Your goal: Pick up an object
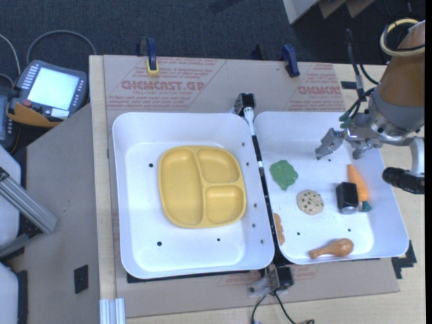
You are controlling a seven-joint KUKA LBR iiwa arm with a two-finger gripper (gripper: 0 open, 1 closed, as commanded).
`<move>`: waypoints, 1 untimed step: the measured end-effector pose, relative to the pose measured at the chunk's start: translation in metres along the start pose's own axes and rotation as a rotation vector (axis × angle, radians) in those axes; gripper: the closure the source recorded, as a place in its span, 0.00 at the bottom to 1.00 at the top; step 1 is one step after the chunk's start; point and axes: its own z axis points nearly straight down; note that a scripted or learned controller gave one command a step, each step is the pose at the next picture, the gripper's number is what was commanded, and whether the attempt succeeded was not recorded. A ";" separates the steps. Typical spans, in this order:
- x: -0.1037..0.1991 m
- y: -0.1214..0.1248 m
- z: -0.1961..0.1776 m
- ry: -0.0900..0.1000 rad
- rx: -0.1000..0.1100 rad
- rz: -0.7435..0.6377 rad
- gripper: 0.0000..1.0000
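The right bin (297, 123) holds several small items: a green leafy piece (283, 174), a speckled cookie (310, 202), a black block (347, 196), an orange carrot (357, 181) and a tan drumstick (332, 249). My gripper (341, 147) hangs over the back of this bin, above and behind the carrot and the black block. Its fingers (325, 146) are spread open with nothing between them.
A yellow divided plate (201, 185) lies in the middle of the left bin (135, 140). A small orange piece (277, 228) rests by the right bin's left wall. Blue clamps (151, 51) hold the board at the back. A pendant (50, 90) sits far left.
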 end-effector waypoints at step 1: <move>0.000 0.002 -0.004 -0.001 -0.009 -0.002 0.00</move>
